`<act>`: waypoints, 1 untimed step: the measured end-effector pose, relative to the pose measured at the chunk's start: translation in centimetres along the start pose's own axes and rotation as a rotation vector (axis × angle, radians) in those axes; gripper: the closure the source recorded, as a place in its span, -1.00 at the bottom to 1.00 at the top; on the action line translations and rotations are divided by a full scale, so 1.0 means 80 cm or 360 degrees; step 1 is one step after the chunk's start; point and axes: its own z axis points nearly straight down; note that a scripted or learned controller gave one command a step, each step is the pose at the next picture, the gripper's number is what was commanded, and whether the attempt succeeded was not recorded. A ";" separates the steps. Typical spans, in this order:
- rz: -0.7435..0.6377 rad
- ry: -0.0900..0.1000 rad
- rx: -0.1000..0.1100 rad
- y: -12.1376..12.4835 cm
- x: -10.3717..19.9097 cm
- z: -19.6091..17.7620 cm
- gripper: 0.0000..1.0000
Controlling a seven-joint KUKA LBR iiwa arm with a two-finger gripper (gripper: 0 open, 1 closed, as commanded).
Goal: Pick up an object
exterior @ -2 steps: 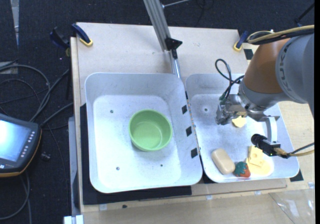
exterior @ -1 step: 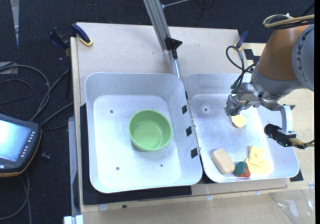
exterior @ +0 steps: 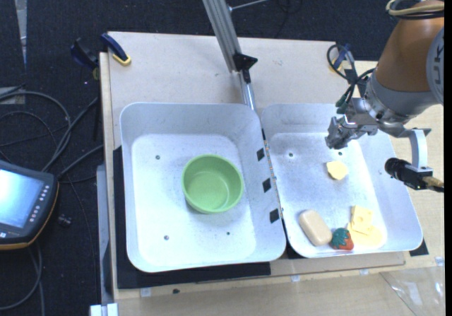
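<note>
My gripper hangs over the back of the right bin, its dark fingers pointing down and to the left. A small yellow piece lies on the bin floor just below and in front of it, apart from the fingers. Nearer the front of this bin lie a tan oblong block, a red and green strawberry-like toy and a yellow cheese-like wedge. A green bowl stands upright in the middle of the left bin.
A grey slanted pole runs from the top of the view down to the divide between the bins. A black fitting sticks out by the right bin's right rim. Clamps sit on the bench's back corners.
</note>
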 end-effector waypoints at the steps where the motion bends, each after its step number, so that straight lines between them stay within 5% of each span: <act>1: 0.0001 0.0000 -0.0001 0.000 -0.010 -0.074 1.00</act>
